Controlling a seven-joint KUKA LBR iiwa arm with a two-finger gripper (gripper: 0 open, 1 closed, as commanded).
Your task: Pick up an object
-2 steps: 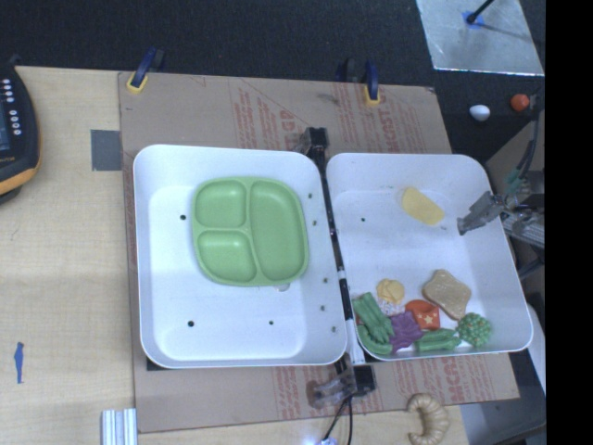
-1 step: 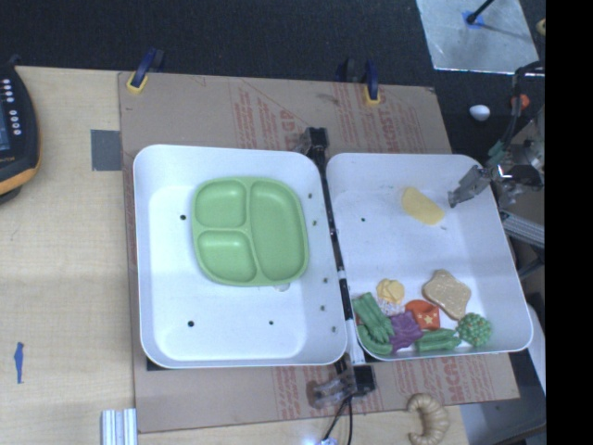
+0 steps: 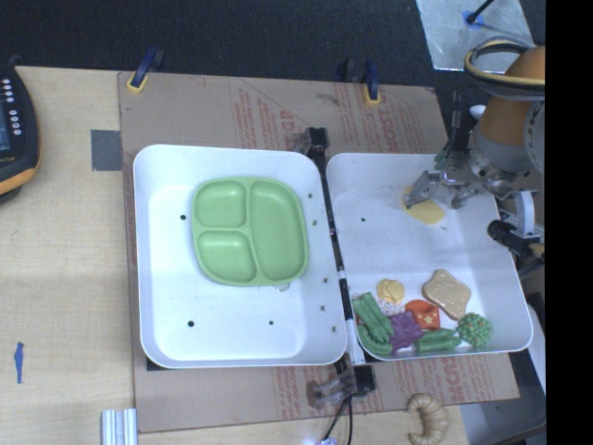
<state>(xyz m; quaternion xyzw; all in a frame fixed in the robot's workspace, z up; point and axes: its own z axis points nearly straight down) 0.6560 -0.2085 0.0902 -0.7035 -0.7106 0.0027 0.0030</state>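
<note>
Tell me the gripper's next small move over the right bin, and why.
Probably a short drop straight down onto the pale yellow food piece. The gripper sits right at that piece's upper edge in the right bin, well apart from the toy-food pile at the bin's near edge, so it is the closest target.

The arm [image 3: 508,109] is cut off at the right edge, its upper links out of frame; the tool [image 3: 435,191] sits low over a pale yellow piece [image 3: 427,212], whose upper edge it covers, and whether the two touch cannot be told. A dark handheld controller [image 3: 14,128] is cropped at the left edge of the table [image 3: 65,276]. In the right bin [image 3: 500,276], heaped toy foods [image 3: 412,327] overlap, hiding each other's outlines. A curled tan object [image 3: 428,419] runs off the bottom edge
</note>
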